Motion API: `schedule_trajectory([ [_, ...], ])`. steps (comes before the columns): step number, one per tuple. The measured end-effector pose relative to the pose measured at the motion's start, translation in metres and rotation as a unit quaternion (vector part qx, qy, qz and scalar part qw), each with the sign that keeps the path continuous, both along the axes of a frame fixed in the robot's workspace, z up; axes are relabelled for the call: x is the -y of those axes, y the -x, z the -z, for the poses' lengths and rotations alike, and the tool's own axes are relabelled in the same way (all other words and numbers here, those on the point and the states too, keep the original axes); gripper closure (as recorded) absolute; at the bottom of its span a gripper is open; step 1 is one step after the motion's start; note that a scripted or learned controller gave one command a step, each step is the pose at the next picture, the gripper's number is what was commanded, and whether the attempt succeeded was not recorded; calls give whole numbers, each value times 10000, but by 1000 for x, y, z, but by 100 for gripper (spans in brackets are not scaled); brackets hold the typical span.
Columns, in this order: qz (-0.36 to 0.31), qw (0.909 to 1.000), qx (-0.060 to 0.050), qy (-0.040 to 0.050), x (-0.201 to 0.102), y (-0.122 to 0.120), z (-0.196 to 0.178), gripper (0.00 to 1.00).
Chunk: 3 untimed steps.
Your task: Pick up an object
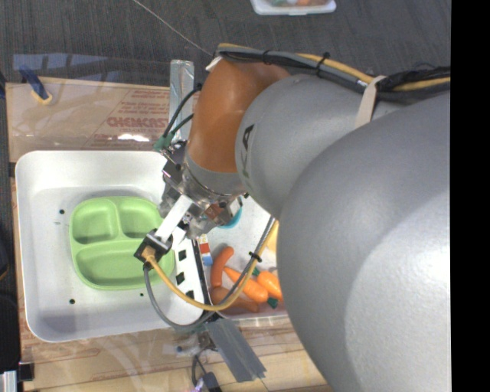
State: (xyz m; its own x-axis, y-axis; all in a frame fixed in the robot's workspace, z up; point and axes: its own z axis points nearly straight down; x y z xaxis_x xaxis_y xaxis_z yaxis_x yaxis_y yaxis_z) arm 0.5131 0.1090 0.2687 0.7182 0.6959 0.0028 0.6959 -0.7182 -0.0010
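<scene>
Readable writing is scarce: faint reddish print on the clear plastic sheet (115, 115) along the far edge of the worktop (99, 360), too washed out to read; blue tape (34, 83) at the sheet's far-left corner. Worktop is light wood, seen at the near edge below the bins; dark grey ribbed flooring (92, 27) beyond the far edge, with a small white tray (294, 7) of unclear items at the top. Left bin (38, 230), shallow white, holds a lime-green divided plate (115, 243) with three compartments, lying flat, nothing seen in it. Right bin (243, 315) mostly hidden under the arm; visible in it are orange carrot-like pieces (253, 287) piled near its near-left corner, a reddish-orange sausage-like piece (220, 264) beside them, something brown (239, 304) underneath, and a bit of teal (232, 218) further back. These are the pick candidates; none seen lifted. Grey arm (367, 230) with orange band (222, 115) fills the right side, reaching over the divider between bins. Tool (200, 218) sits low over the left edge of the right bin, just above the toys; white bracket with black markings (184, 256) and a yellow cable loop (180, 297) hang off it over the divider. Can't tell how far the tool is open or whether it has anything; wrist hardware blocks it.
</scene>
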Motion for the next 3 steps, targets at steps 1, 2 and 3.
schedule_trajectory([
  [1,-148,9999,-12,12,-9,10,-9,100],
  [2,-311,9995,-59,21,-43,39,65,100],
  [3,1354,9908,-17,13,-92,37,55,100],
])
